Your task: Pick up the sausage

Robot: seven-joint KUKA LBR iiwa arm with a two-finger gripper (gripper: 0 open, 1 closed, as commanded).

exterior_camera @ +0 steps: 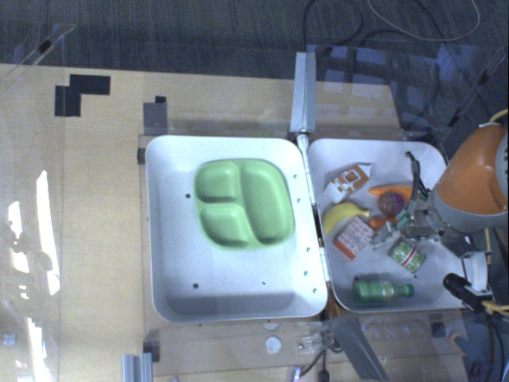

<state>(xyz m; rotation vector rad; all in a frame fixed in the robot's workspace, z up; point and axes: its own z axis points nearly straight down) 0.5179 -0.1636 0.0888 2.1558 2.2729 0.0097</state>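
In the right-hand shallow white plastic bin (pixel 429 159), the grey two-finger gripper (pixel 411 223) hangs low over the clutter near the middle. The grey arm with its orange band (pixel 474 178) enters from the right. Whether the gripper is wide or narrow cannot be told, because its tip blends into the items beneath it. Nothing can be confirmed as held.

The sausage is judged to be the short reddish-brown rounded piece (pixel 390 204). It lies just beside the gripper, up and to the left of it in the camera view. This identification is tentative, since the piece is small and partly covered.

- Above it, touching or nearly touching: a tapered orange plastic carrot (pixel 393 190), lying roughly left to right.
- To its left: a curved yellow banana (pixel 345 213) and a flat red-and-white packet (pixel 355 236).
- Towards the bin's far-left part: a white-and-orange carton (pixel 350 181).
- Below the gripper: a small green-and-white can (pixel 407 255).
- Near the front wall, well apart: a green plastic bottle (pixel 383 290), lying left to right.

The visible part of the sausage shows little elongation. Its long axis appears to run slightly down to the right, toward the gripper, but this cannot be fixed with confidence. Neither end can be told from the other.

The coming move turns on a short shift of the gripper up and to the left, followed by closing across the short width of the sausage. The main risk is catching the carrot instead.

The left-hand white bin (pixel 171 277) holds a pale green three-compartment plastic tray (pixel 242 201), which plays no part in this step.
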